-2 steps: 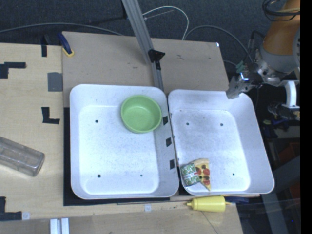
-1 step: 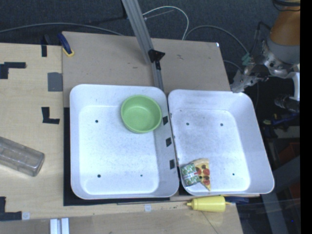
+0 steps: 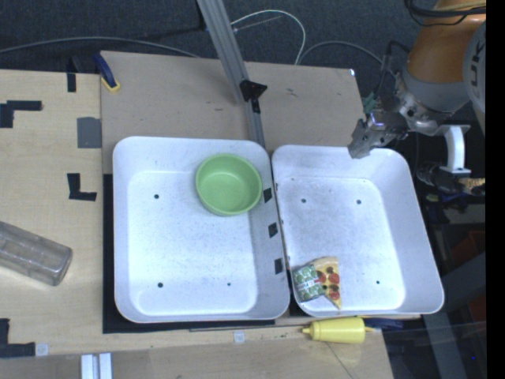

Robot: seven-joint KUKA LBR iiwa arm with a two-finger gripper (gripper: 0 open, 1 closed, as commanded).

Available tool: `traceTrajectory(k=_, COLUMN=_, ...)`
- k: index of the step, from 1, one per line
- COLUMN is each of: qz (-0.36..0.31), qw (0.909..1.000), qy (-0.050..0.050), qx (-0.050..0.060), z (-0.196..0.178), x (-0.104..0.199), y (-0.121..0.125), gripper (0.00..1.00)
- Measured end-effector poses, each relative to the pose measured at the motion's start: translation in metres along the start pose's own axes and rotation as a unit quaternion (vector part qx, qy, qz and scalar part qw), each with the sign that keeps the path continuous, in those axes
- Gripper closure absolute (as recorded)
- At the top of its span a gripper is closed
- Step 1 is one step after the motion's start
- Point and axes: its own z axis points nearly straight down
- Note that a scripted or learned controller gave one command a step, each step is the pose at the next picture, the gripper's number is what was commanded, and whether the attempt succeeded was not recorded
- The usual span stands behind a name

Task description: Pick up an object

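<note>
A green bowl [image 3: 229, 184] sits upright in the left bin [image 3: 142, 235], near its far right corner. A small printed snack packet [image 3: 317, 281] lies in the near left corner of the right bin [image 3: 394, 235]. My gripper [image 3: 364, 144] hangs over the right bin's far rim, well away from both objects. The arm with its orange band [image 3: 446, 50] comes in from the upper right.
A yellow bottle [image 3: 339, 330] lies on the bench just in front of the right bin. A clear plastic cylinder [image 3: 30, 253] rests at the far left. A grey pole [image 3: 225, 42] slants down to the gap between the bins.
</note>
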Motion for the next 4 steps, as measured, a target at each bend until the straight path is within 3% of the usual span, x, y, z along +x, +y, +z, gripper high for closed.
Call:
traceTrajectory(k=2, qz=0.000, qw=1.0000, qy=0.000, qx=0.002, z=0.029, x=0.085, y=-0.037, gripper=1.00)
traceTrajectory(k=4, qz=-0.001, qw=1.0000, qy=0.000, qx=0.002, z=0.023, x=0.192, y=-0.079, gripper=1.00)
